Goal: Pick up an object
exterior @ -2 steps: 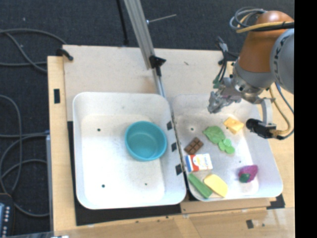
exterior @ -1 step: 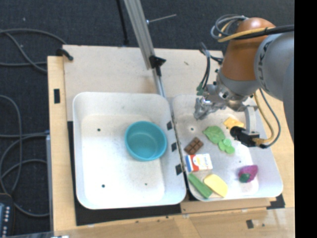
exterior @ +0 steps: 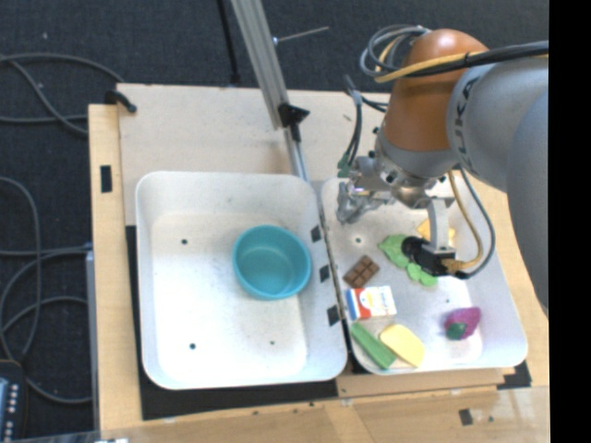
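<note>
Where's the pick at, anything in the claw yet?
Done: the arm is over the right bin, claw low near its back-left corner. In hand: nothing visible between its tips. Left: the grasp and lift. The brown block, green toy, purple piece and yellow wedge all lie on the bin floor; the blue bowl sits in the left bin.

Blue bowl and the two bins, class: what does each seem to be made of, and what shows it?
Blue bowl: probably plastic, with a smooth, even colour and a soft sheen on its rim. White bins: probably moulded plastic with a matte finish, rounded corners and one-piece walls; the left one looks scuffed with dark specks.
</note>
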Available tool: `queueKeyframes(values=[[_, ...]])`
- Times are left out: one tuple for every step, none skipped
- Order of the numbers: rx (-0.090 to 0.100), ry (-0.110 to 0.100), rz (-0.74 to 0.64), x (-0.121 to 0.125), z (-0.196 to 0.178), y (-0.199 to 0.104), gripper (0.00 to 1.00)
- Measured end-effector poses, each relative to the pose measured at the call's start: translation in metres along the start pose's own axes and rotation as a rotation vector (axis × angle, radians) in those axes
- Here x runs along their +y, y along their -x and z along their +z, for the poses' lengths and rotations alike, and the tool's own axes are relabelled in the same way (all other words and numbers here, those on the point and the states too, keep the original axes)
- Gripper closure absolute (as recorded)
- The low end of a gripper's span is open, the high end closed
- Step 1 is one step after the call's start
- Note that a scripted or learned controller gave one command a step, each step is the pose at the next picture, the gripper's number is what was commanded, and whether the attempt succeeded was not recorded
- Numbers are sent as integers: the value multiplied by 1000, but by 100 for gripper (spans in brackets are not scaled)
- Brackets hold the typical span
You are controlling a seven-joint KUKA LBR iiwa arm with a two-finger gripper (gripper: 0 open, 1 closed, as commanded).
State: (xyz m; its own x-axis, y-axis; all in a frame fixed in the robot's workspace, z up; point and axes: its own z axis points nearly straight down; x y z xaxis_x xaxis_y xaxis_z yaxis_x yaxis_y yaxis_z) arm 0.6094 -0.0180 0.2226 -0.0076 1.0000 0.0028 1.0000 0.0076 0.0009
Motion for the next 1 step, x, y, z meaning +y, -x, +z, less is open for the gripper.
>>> queueKeyframes(values=[[-1,-1,-1,-14,2,-58,100]])
